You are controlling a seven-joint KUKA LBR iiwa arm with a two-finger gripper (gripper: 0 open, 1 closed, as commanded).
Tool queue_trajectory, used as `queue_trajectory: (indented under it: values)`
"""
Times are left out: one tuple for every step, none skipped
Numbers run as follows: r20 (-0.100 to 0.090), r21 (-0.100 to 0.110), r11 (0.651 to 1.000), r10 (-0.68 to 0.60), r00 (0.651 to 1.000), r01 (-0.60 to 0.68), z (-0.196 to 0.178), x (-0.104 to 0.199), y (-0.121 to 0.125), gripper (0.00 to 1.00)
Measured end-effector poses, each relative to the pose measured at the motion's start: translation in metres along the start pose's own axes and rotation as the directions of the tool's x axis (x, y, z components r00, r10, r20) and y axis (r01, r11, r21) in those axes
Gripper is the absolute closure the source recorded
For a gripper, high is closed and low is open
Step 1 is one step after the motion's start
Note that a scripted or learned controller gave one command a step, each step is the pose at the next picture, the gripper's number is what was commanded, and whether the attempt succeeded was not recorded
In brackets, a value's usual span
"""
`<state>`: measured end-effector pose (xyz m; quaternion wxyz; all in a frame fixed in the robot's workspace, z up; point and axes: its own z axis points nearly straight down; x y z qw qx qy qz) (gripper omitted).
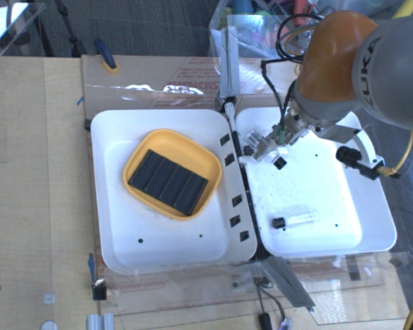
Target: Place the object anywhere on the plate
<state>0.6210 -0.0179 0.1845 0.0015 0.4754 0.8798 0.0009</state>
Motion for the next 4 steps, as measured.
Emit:
queue_trajectory:
  values:
    - [0.000, 0.000, 0.993, -0.115, 0.993, 0.115, 0.000, 0.000, 0.055, 1.00]
    - [-0.004, 0.002, 0.965, -0.263, 0.965, 0.263, 0.000, 0.056, 0.033, 1.00]
    - [-0.004, 0.002, 0.940, -0.342, 0.940, 0.342, 0.024, 0.117, 0.035, 1.00]
    - [-0.004, 0.002, 0.940, -0.341, 0.940, 0.341, 0.024, 0.117, 0.035, 0.00]
